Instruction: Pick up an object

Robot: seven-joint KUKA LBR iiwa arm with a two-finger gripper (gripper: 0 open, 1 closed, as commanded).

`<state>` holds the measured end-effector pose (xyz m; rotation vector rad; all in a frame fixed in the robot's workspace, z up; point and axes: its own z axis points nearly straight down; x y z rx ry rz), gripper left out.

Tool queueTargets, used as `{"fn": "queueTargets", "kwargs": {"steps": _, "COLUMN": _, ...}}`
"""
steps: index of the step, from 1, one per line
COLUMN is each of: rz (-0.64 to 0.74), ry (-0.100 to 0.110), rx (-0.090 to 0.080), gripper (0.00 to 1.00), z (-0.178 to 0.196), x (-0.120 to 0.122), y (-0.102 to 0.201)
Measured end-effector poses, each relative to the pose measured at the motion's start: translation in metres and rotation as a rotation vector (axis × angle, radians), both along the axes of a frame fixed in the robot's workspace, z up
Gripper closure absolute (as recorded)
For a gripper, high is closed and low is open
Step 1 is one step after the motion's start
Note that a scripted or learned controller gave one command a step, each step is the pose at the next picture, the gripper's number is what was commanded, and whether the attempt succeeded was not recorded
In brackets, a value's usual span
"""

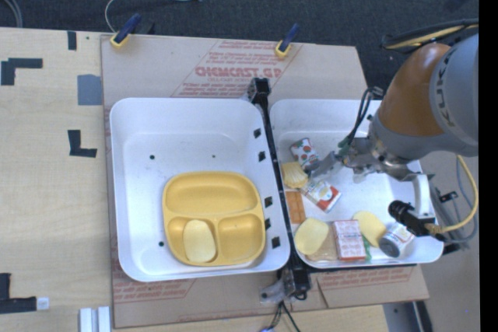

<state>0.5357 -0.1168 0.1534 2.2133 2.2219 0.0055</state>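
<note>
- We see the gripper [320, 166] low in the right bin [342, 111], over a cluster of small objects near the divider between the bins.
- Just beside its tip lie a red-and-white packet [324, 197], a small patterned packet [303, 149] and a pale yellow item [294, 176]; any of these could serve as the task's object.
- We cannot tell whether the gripper is open or closed, and nothing can be seen held in it.
- We judge the step in hand to be the approach or descent onto a target; the next move calls for settling on one item and closing on it before lifting.
- Further objects sit along the bin's near edge: a yellow rounded piece [311, 235], a pink-labelled packet [349, 239], a yellow cylinder [369, 226] and a small can [397, 239].
- The left bin [148, 128] holds a yellow divided tray [214, 218].
- The arm's wrist [412, 109] hides part of the right bin, and the labels are too small to read.
</note>
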Motion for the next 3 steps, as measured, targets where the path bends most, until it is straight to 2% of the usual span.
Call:
{"fn": "queueTargets", "kwargs": {"steps": 1, "rz": -0.003, "ry": 0.005, "rx": 0.002, "gripper": 0.00, "z": -0.069, "x": 0.008, "y": 0.006}}
{"fn": "queueTargets", "kwargs": {"steps": 2, "rz": -0.002, "ry": -0.002, "rx": -0.001, "gripper": 1.00, "z": -0.056, "x": 0.009, "y": 0.006}}
{"fn": "queueTargets", "kwargs": {"steps": 3, "rz": 0.006, "ry": 0.002, "rx": 0.005, "gripper": 1.00, "z": 0.036, "x": -0.012, "y": 0.086}}
